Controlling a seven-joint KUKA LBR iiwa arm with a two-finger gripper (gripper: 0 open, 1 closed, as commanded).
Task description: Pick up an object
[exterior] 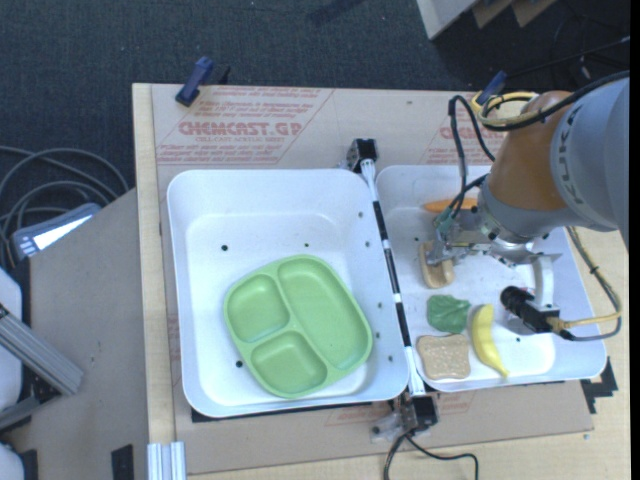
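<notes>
Evidently lowered for a pick, the gripper sits over a tan object; its grasp can't be judged

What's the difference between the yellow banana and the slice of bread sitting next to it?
The banana is yellow, long and curved; the bread slice is tan, flat and roughly square. The banana runs lengthwise toward the near rim of the right bin, while the bread slice lies flat in the near left corner. Both lie in that same bin, side by side, apart from the pincer.
</notes>
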